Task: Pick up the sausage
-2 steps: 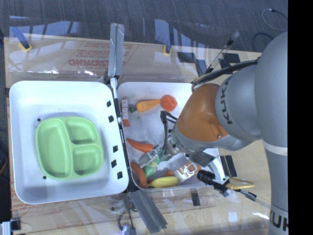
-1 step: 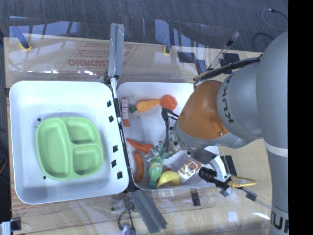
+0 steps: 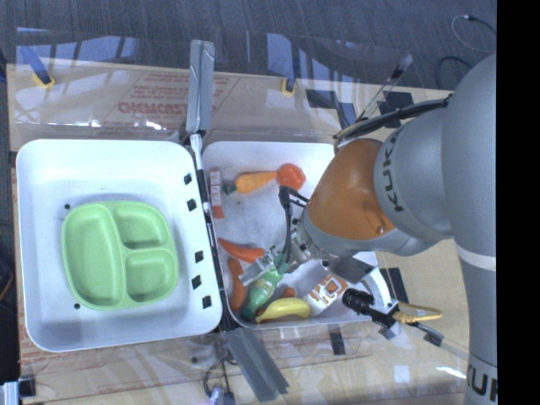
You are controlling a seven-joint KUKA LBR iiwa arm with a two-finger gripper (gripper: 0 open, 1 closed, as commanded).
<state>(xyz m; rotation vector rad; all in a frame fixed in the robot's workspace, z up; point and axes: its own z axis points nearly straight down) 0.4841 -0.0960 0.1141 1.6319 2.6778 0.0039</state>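
Sausage [image 3: 242,250] lies in the right bin [image 3: 253,154], a reddish-orange link stretched slantwise near the bin's left wall, roughly at eight o'clock from the bin's middle. Just below it, toward six o'clock, toys crowd the front corner: a green bottle-like piece [image 3: 263,289], a yellow banana [image 3: 284,310] against the front wall, and a dark red-brown piece [image 3: 237,294] along the left wall. The gripper [image 3: 287,256] hangs at three o'clock from the sausage, close beside its right end and over the top of that pile; whether it is released or clenched I cannot tell from here, since the wrist hides most of it. Above it bulges the arm's orange band [image 3: 350,197], with the grey arm [image 3: 447,175] running off toward three o'clock. Up at twelve o'clock from the sausage, an orange carrot [image 3: 256,180] and a red tomato [image 3: 291,175] sit near the back wall, almost touching. Across the divider, at nine o'clock, the left bin [image 3: 42,167] holds a green sectioned plate [image 3: 120,255]. Both bins rest on the tabletop [image 3: 101,99].
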